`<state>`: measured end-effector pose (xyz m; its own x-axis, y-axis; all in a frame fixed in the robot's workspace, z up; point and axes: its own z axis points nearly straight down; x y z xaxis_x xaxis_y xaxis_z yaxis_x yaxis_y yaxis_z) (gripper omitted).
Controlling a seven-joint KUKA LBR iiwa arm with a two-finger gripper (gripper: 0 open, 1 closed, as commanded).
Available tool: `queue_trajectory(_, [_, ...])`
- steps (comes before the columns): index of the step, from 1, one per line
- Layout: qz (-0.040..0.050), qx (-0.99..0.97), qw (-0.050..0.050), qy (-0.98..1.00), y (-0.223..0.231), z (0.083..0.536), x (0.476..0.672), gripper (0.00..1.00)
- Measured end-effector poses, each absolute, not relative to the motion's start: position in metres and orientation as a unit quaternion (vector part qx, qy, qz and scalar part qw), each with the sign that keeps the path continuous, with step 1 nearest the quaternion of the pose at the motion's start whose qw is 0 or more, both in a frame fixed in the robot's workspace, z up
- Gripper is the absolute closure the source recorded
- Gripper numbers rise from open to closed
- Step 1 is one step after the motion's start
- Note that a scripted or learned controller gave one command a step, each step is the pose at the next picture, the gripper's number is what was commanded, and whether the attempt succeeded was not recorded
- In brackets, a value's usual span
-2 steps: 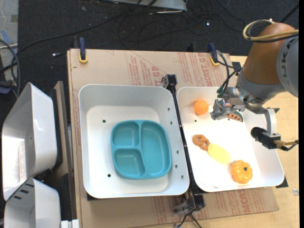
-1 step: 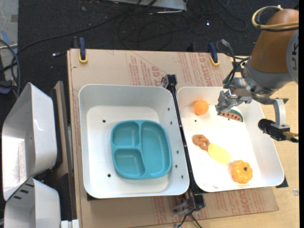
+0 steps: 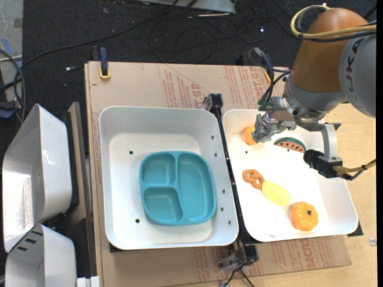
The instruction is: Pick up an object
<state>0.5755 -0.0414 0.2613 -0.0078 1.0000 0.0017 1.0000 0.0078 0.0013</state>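
A: Camera view, looking down at a slant. The gripper [image 3: 261,131] is low in the far part of the right bin [image 3: 335,205], close to its left wall. Whether it is parted or closed I cannot tell; the wrist body covers it from above.

B: Anything under it?

A: A small orange piece [image 3: 249,136] shows just at its left edge, touching or nearly so. I cannot say it is gripped; it shows beside the tool, not between two visible sides.

B: What else lies in that bin?

A: Just right of the gripper, a watermelon slice [image 3: 291,143], partly under the arm. Nearer the camera, a pretzel [image 3: 253,177], and touching it or just beside it a pale yellow piece [image 3: 276,192]. Toward the near right corner, a small orange pumpkin [image 3: 304,215], well apart from the gripper.

B: And the other bin?

A: The left bin [image 3: 116,178] holds a teal divided plate [image 3: 177,188], lying flat, three compartments, nothing in them that I can see.

B: So which step?

A: My reading: the reach is down at a target, at or just before the grasp. The orange piece by the bin wall looks the likely pick.

B: Next move?

A: A judgement only: get the piece squarely between the fingers, close, then lift straight up. It is small and sits near the wall, so an off-centre close could nudge it aside rather than take it.
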Motion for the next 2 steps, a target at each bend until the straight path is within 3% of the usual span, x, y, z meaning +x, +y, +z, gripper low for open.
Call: queue_trajectory(2, [-0.0003, -0.704, 0.000, -0.710, 0.065, 0.261, 0.569, 1.00])
